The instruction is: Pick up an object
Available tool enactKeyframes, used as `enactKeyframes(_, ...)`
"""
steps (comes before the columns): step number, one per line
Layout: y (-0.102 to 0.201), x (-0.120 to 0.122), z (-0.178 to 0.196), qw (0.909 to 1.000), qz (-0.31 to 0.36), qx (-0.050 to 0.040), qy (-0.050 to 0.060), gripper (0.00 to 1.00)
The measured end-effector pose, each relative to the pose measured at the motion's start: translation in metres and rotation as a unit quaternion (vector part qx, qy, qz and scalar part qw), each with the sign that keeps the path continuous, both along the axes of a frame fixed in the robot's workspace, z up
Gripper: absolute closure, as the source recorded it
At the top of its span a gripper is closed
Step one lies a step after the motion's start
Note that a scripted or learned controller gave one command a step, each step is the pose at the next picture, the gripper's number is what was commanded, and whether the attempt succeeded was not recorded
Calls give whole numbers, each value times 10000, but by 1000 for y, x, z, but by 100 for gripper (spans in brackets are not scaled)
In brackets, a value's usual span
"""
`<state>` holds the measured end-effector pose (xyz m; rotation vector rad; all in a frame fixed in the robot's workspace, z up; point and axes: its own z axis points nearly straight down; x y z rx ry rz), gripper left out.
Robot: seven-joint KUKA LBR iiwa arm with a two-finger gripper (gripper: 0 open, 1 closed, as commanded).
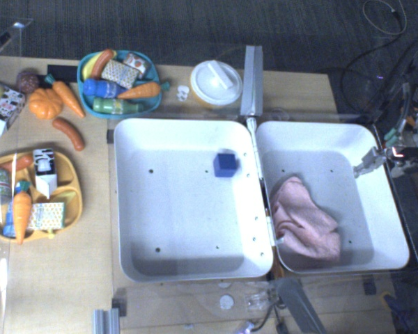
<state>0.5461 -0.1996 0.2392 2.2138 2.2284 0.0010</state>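
Two white bins lay side by side on the surface, and my hand (371,160) hung at the right edge of the frame, gripping nothing I could see.

The left bin (160,256) held a small blue cube (226,164) near its upper right corner, sitting apart from the walls. The right bin (376,256) held a crumpled pink cloth (303,218) against its lower left side, close to the divider between the bins. My hand hovered over the right bin's upper right rim, well apart from both cube and cloth; whether it was clenched or released I cannot tell, it was too small and blurred. At the upper left of the frame sat a blue bowl (118,83) of toy food, a yellow tray (72,190) of more toys at the left edge, and a white lidded container (217,82) above the bins.
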Motion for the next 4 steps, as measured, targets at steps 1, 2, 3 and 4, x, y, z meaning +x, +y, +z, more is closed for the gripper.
enactKeyframes(1, 31, -19, -75, 9991, 424, 0, 1, 0)
enactKeyframes(2, 16, -41, -148, 9855, 1695, -24, -65, 0)
enactKeyframes(3, 81, -7, -147, 9324, 3612, -55, -89, 0)
enactKeyframes(4, 104, 52, -148, 9613, 2754, -33, -77, 0)
